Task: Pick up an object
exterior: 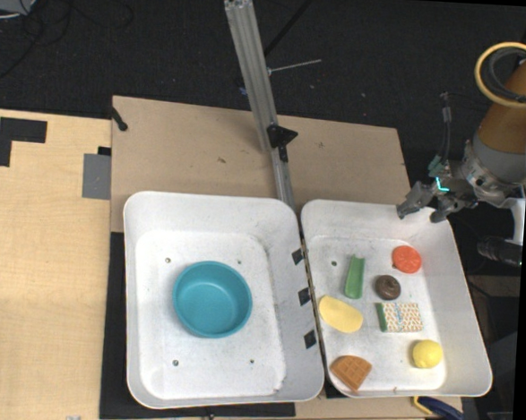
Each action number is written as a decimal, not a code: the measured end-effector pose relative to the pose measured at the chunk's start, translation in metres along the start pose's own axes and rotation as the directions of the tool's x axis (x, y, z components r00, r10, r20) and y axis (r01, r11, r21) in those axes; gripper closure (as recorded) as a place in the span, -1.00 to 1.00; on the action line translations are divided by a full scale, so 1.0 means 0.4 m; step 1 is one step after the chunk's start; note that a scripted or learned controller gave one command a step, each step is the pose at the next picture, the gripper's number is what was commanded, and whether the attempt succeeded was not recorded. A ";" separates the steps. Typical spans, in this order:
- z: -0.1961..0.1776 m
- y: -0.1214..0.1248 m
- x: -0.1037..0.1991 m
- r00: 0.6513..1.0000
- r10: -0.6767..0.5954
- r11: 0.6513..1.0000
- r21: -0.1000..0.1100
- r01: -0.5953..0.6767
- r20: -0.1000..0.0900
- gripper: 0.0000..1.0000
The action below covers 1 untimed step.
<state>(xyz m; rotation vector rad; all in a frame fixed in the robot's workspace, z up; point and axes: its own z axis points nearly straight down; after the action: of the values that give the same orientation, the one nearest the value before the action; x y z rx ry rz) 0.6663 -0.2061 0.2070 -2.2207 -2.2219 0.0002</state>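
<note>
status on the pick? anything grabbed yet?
Nothing looks picked. The gripper sits over the right bin's far edge with nothing between its fingers. The tomato, green piece and lemon lie in the bin. Left: descend, grasp, lift.

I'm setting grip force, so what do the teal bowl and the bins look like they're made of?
The teal bowl looks like moulded plastic: uniform colour, smooth matte walls, soft sheen at the rim. The white bins look like thin formed plastic with rounded corners and a scuffed, speckled matte surface. Neither is certain from the look alone.
</note>
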 end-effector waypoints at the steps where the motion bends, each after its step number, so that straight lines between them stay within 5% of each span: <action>1: 0.000 0.000 0.000 1.000 0.000 1.000 0.000 0.000 0.000 -1.00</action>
<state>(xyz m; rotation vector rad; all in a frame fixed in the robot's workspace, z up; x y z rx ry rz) 0.6662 -0.2061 0.2069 -2.2207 -2.2217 0.0003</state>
